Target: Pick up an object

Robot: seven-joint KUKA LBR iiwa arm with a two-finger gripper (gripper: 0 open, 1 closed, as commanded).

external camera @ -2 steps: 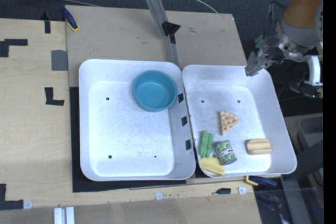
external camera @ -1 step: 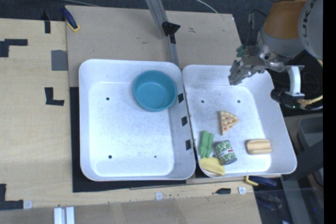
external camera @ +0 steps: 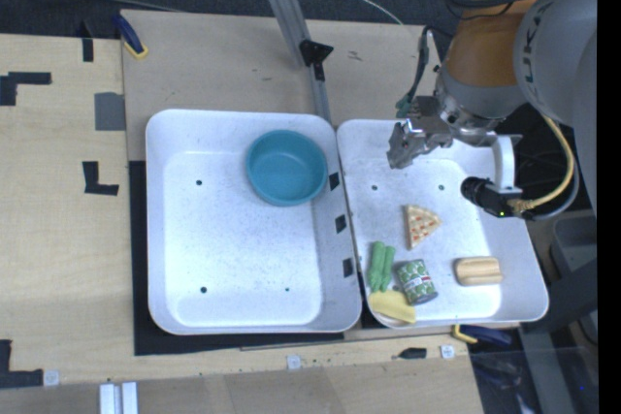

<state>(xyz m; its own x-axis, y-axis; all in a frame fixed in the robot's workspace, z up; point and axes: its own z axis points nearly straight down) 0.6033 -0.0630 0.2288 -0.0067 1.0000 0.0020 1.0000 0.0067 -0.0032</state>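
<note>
My gripper (external camera: 404,150) hangs over the back part of the right bin (external camera: 369,172), with nothing seen between its fingers. A pizza slice (external camera: 421,225) lies in front of it, in the middle of that bin. Nearer the front edge lie a tan bread roll (external camera: 476,270), a green can (external camera: 416,281), a green vegetable (external camera: 379,266) and a yellow piece (external camera: 392,307). A blue bowl (external camera: 285,167) sits at the back of the left bin (external camera: 194,238).
A slanted metal pole (external camera: 283,0) crosses the bench behind the bins. The arm's body and its cables (external camera: 505,63) hang over the right bin's back right corner. Black tape marks lie on the bench at the left.
</note>
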